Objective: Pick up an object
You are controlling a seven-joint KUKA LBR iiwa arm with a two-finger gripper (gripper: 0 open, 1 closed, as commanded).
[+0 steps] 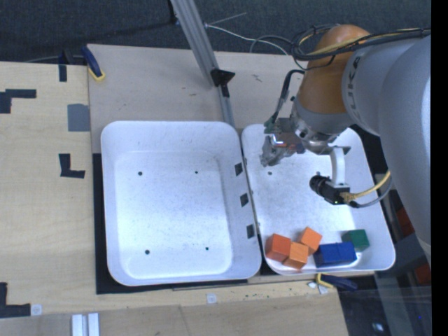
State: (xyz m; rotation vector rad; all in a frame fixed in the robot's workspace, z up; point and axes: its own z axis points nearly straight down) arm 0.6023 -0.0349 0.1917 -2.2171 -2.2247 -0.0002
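Observation:
Along the near edge of the right bin (280,194) lie three orange blocks (292,248), a blue block (334,255) and a small green block (358,239). My gripper (270,155) hangs over the far left part of the right bin, close to the rim shared with the left bin. It is well away from the blocks, which sit toward the near side. Nothing shows between or under its tips.
The left bin (171,201) stands beside the right one, with black clips (243,199) along their shared rim. A slanted metal pole (203,47) rises behind the bins. The grey arm and its orange band (329,75) cover the right bin's far right corner.

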